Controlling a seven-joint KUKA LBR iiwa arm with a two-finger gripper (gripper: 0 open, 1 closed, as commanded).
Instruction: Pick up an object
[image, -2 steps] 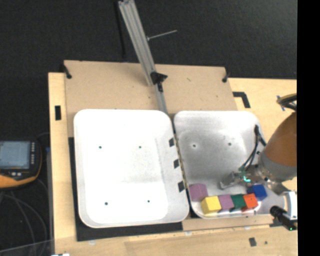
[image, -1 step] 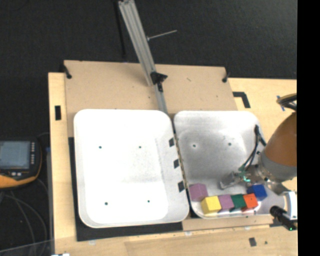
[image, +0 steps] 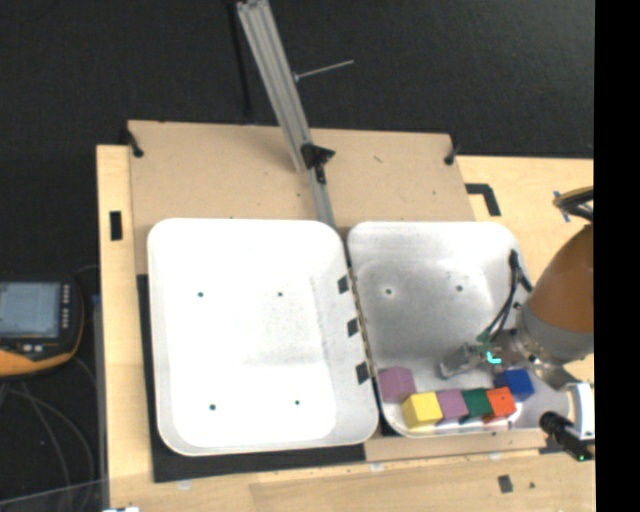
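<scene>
Several small blocks lie along the near edge of the right bin (image: 430, 260): a purple block (image: 396, 381), a yellow block (image: 423, 408), a pale purple block (image: 452, 404), a green block (image: 475, 403), an orange block (image: 501, 403) and a blue block (image: 516, 383). My arm (image: 560, 300) reaches in from the right, low over this bin. My gripper (image: 462, 362) hovers just above the row, between the purple and blue blocks. I see no block in it.
The left bin (image: 250, 330) sits beside the right one, with black clips on the shared edge. A slanted metal pole (image: 285, 95) rises from the back. A handheld device (image: 35, 320) lies off the bench at the left.
</scene>
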